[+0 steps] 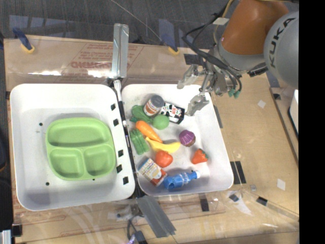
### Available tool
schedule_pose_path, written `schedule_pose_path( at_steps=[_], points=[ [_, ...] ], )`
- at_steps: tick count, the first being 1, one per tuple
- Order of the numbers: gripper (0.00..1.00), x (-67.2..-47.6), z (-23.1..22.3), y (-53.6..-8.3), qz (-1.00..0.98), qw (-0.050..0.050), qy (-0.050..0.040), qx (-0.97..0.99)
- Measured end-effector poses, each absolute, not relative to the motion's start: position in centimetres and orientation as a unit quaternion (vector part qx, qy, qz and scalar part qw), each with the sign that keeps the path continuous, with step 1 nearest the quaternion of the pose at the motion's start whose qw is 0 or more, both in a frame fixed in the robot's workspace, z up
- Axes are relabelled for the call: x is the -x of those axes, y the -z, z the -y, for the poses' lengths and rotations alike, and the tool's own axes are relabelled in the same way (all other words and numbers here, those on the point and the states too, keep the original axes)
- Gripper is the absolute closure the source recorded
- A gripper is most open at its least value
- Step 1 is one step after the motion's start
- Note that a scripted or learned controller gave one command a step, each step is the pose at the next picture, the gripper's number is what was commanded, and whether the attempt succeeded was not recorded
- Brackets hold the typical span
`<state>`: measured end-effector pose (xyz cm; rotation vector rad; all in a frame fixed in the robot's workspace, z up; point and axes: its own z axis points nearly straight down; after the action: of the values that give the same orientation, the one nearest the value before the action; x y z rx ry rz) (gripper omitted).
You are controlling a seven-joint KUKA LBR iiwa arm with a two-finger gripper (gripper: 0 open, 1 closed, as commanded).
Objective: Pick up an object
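My gripper hangs over the far right corner of the right bin, fingers spread open with nothing between them. Below and left of it lie the bin's objects: a small can, a black-and-white packet, a green ball, a carrot, a banana, a purple ball, a tomato, a strawberry-like red piece, a small carton and a blue bottle. The packet is the nearest object to the fingertips.
The left bin holds a green divided tray. A metal divider bar stands at the back between the bins. Green pieces lie along the right bin's left wall. Bare bench lies to the right.
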<state>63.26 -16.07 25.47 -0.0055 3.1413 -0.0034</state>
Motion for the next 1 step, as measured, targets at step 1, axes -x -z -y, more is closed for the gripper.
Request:
schedule_pose_path(
  at_steps=[1],
  points=[
    [0.00, -63.31, 15.22, -11.79, -0.999, 0.003, 0.0008, 0.037]
  ],
)
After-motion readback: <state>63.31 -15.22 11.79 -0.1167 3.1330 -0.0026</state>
